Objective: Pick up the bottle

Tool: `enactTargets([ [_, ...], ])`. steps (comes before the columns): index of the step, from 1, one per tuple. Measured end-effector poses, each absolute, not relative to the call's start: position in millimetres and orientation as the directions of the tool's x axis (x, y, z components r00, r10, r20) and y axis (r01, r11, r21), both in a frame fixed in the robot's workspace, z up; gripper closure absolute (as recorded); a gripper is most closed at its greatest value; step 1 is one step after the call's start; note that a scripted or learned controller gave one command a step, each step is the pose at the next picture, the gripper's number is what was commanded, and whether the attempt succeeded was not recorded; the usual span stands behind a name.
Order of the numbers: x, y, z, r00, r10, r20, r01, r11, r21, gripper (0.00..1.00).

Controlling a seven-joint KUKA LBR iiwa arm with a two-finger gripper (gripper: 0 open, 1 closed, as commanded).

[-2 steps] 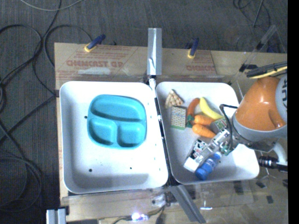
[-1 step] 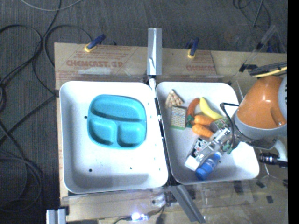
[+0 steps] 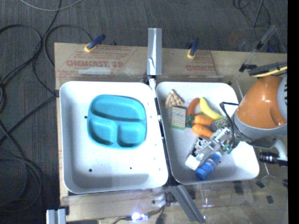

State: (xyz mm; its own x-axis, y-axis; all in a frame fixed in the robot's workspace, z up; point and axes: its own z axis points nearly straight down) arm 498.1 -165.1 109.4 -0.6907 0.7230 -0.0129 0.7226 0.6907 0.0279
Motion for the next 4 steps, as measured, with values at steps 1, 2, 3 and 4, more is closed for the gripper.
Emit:
enactTargets([
  [1,499.8,-162,110,-0.738,0.674,-0.028,0.674,0.738,0.026,0.00],
  [2,500.6,-131,181,-0.655,0.755,0.001,0.755,0.655,-0.002,0.00],
  [3,501.9,-130,188,-0.657,0.754,0.004,0.754,0.657,-0.003,1.00],
  [4,501.9,-130,188,-0.657,0.754,0.004,0.754,0.657,-0.003,0.00],
])
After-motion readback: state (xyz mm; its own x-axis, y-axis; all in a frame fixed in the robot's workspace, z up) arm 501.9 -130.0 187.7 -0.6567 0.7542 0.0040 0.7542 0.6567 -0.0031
